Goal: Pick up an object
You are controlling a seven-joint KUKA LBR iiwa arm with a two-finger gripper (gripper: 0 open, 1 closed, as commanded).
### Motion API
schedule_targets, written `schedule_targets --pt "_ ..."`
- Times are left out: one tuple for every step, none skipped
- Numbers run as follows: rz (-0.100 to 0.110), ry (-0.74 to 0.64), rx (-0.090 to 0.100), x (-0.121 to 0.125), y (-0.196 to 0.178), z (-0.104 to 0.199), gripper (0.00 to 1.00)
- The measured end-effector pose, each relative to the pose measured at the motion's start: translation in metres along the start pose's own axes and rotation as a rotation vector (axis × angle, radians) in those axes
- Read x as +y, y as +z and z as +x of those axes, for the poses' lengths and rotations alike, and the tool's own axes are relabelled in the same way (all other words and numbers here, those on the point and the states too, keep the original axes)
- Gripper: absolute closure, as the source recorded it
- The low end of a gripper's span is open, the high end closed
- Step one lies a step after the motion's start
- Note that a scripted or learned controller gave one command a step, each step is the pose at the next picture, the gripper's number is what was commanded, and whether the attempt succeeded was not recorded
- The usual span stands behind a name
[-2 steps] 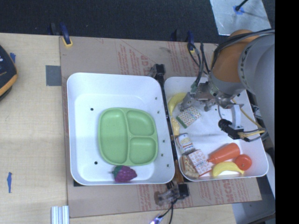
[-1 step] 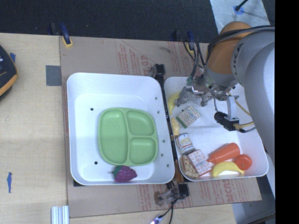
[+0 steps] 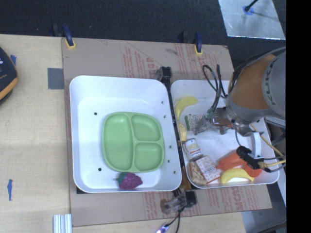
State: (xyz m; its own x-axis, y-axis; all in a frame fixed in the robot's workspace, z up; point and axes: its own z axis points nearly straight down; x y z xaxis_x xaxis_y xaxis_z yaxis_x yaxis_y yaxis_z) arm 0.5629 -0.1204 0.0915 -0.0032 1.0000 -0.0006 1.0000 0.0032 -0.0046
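The gripper (image 3: 200,124) is low over the far-left part of the right bin (image 3: 272,179), reaching in from the right under the grey and orange wrist. Its metal end sits just right of the yellow banana (image 3: 185,104), which lies against the bin's left wall with its long axis running from far-right to near-left, curving toward the near side. That banana looks like the closest candidate, lying just left and slightly far of the gripper. Whether the gripper is wide or narrow I cannot tell; the view is too blurred there, and nothing is visibly held. Nearer in the same bin lie small printed boxes (image 3: 204,168), an orange carrot-like piece (image 3: 232,160) and a yellow slice (image 3: 237,176). The left bin (image 3: 77,130) holds a green divided plate (image 3: 132,141) and purple grapes (image 3: 129,180)
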Motion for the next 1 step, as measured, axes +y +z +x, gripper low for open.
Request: schedule_targets --pt "-0.003 -0.001 0.001 0.0626 -0.0009 0.0268 0.0"
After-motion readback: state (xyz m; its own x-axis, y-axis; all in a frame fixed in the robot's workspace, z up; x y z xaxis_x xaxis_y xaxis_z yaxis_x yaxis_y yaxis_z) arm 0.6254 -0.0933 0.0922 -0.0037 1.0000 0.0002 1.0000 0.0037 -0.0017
